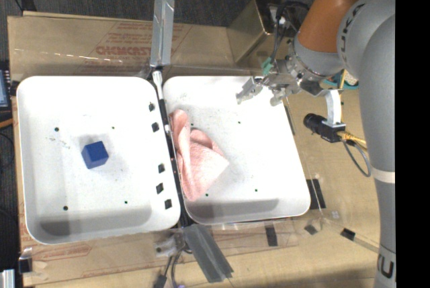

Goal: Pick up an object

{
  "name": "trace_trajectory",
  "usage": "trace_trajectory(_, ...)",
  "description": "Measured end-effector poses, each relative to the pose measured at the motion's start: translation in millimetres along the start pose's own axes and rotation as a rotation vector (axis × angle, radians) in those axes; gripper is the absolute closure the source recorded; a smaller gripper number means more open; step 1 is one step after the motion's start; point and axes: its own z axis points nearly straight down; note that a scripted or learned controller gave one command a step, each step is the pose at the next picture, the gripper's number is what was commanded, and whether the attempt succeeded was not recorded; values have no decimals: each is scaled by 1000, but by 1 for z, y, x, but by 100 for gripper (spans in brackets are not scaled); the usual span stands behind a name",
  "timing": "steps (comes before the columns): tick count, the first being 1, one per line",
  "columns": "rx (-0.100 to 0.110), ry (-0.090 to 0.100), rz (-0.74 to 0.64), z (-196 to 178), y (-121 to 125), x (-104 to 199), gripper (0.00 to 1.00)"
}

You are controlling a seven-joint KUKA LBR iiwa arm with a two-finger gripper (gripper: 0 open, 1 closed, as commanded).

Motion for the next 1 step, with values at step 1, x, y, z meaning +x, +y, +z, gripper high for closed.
trace_trajectory(1,-2,0,-139,96,24,62,0)
